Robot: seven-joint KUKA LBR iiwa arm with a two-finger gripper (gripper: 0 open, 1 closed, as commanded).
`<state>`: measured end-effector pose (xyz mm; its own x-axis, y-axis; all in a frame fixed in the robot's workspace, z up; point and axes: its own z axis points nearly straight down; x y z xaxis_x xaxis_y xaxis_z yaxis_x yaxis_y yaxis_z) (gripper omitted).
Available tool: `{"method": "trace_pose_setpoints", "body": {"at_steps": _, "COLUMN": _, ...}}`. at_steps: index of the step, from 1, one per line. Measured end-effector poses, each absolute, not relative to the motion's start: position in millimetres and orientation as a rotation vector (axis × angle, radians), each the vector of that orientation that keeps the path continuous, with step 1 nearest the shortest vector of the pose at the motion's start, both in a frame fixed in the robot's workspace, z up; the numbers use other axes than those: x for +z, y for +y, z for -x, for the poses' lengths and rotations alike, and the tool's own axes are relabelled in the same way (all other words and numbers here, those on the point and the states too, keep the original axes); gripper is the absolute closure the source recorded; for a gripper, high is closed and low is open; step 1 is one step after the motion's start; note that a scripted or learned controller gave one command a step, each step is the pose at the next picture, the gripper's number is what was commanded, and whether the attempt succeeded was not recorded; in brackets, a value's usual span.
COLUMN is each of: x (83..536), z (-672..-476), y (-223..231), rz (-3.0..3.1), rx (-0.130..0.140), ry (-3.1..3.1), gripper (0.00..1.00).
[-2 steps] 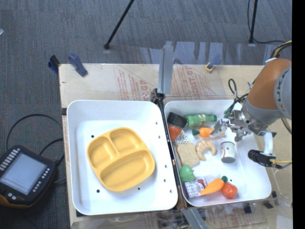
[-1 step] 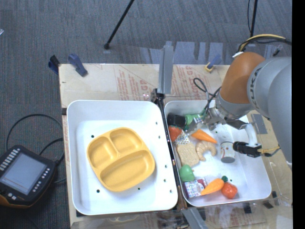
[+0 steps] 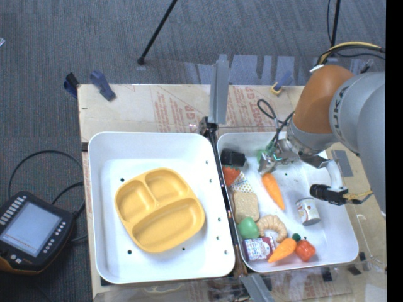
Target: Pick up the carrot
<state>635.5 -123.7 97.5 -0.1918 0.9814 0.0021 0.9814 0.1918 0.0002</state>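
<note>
An orange carrot (image 3: 273, 190) lies slanted in the middle of the right bin (image 3: 337, 241). A second, smaller carrot (image 3: 282, 250) lies near that bin's front wall. My gripper (image 3: 269, 161) hangs low in the right bin, right at the upper end of the middle carrot. It is dark and small in the view, with green bits on it. Nothing shows as lifted by it. The grey arm with its orange band (image 3: 321, 99) comes in from the right above it.
The right bin also holds a black block (image 3: 233, 158), a cracker (image 3: 245, 205), a green pepper (image 3: 248, 227), a croissant (image 3: 272, 224), a small can (image 3: 307, 211), a red packet (image 3: 257, 249) and a tomato (image 3: 305, 250). A yellow divided plate (image 3: 160, 209) lies in the left bin (image 3: 101, 168).
</note>
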Motion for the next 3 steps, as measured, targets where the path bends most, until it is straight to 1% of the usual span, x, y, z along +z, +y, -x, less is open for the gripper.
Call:
{"method": "trace_pose_setpoints", "body": {"at_steps": 1, "x": 190.1, "z": -541.3, "y": -67.5, "rz": 1.899, "rx": -0.005, "ry": -2.506, "gripper": 1.00}}
{"method": "trace_pose_setpoints", "body": {"at_steps": 2, "x": 186.2, "z": -539.4, "y": -68.4, "rz": 1.898, "rx": 0.002, "ry": -2.499, "gripper": 0.00}}
{"method": "trace_pose_setpoints", "body": {"at_steps": 3, "x": 185.6, "z": -474.8, "y": -54.4, "rz": 1.819, "rx": 0.004, "ry": -2.553, "gripper": 0.00}}
